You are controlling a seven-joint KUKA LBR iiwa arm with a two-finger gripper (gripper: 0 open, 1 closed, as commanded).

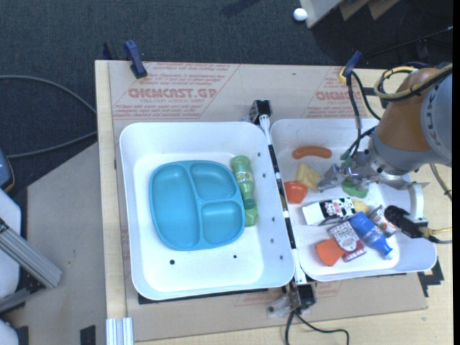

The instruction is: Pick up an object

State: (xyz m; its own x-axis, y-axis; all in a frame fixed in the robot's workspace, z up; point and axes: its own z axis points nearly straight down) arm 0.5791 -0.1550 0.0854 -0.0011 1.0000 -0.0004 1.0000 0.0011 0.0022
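My gripper (pixel 343 175) is low in the right bin (pixel 415 263), near its back middle. It hangs just above a green object (pixel 356 190) and to the right of a yellow wedge (pixel 309 176). Nothing is visibly held. Around it lie an orange sausage (pixel 311 152), a red piece (pixel 295 191), a white box (pixel 328 210), a blue bottle (pixel 373 236), a red packet (pixel 346 238) and an orange-red piece (pixel 328 252).
The left bin (pixel 144 264) holds a blue divided plate (pixel 198 203) and a green bottle (pixel 244 182) lying along the plate's right side. The arm (pixel 410 131) reaches in over the right bin's far right corner.
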